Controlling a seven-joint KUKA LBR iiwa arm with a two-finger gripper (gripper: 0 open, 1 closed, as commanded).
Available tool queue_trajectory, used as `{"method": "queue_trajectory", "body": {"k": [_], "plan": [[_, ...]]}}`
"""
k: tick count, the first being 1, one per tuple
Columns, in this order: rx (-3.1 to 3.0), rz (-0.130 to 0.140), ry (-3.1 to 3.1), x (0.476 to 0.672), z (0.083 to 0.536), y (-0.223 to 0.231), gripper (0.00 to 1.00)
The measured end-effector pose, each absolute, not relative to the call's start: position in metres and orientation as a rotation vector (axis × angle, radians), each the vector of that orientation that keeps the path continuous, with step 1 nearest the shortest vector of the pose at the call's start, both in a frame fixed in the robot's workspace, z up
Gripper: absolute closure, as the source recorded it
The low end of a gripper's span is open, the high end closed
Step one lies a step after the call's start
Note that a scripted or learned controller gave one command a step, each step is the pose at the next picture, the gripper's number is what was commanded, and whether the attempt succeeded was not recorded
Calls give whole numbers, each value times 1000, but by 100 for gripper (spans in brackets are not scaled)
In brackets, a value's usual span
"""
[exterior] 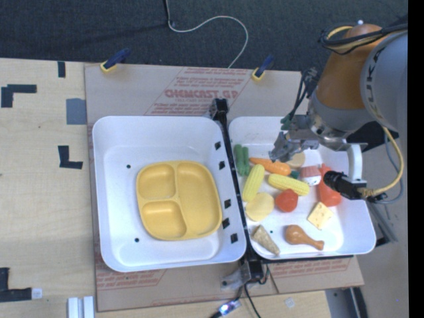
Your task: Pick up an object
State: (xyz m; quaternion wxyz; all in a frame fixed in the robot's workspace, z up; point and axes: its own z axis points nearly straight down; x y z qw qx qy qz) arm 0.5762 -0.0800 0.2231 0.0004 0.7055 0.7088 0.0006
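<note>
Camera view is showing me the end effector (286, 148), grip state untellable, hovering just beyond the carrot (270, 165), lying left-to-right.

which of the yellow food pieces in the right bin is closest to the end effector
The corn cob, lying just below the orange carrot under the end effector. The banana, lemon and cheese wedge all sit farther off.

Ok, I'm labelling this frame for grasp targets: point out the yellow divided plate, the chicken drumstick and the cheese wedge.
yellow divided plate (177, 199): camera view, central ridge between its compartments.
chicken drumstick (299, 234): camera view, thick meaty end.
cheese wedge (320, 215): camera view, middle of its top face.
</note>
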Motion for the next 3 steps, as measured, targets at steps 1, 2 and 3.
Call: {"method": "queue_trajectory", "body": {"k": [1, 2, 3], "plan": [[2215, 2, 2229, 615, 218, -43, 100], [2218, 2, 2223, 635, 234, -39, 100], [2221, -5, 2223, 637, 213, -44, 100]]}}
